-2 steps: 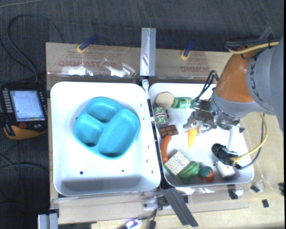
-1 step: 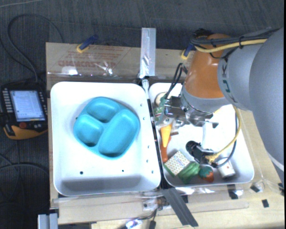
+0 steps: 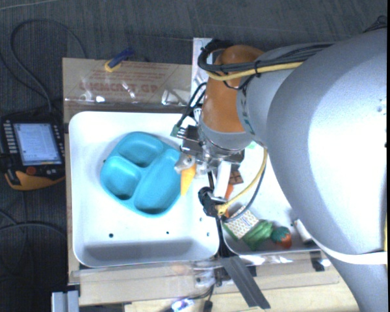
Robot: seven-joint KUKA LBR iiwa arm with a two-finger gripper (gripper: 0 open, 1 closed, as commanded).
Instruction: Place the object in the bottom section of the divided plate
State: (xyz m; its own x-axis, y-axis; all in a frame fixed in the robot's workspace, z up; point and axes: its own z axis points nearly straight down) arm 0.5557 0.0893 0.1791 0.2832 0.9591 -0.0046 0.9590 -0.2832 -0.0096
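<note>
- Object [image 3: 188, 178]: small, orange-yellow, elongated, tapering to a point at its lower end; looks like a toy carrot or something similar. Exact kind too small to tell.
- Gripper [image 3: 194, 163]: reaches in over the right edge of the left bin [image 3: 91, 239], just below the orange band [image 3: 224, 103] of the arm.
- Object sits directly under the gripper tip, touching it at its upper end and hanging downward. Whether the fingers are clenched on it or released cannot be told; the wrist body hides them.
- Object lies against the right rim of the blue divided plate [image 3: 142, 172], beside the plate's larger lower-right section.
- Plate: three sections, in the middle of the left bin.
- Right bin [image 3: 229, 242]: green and red items [image 3: 265, 233] near its bottom edge.
</note>
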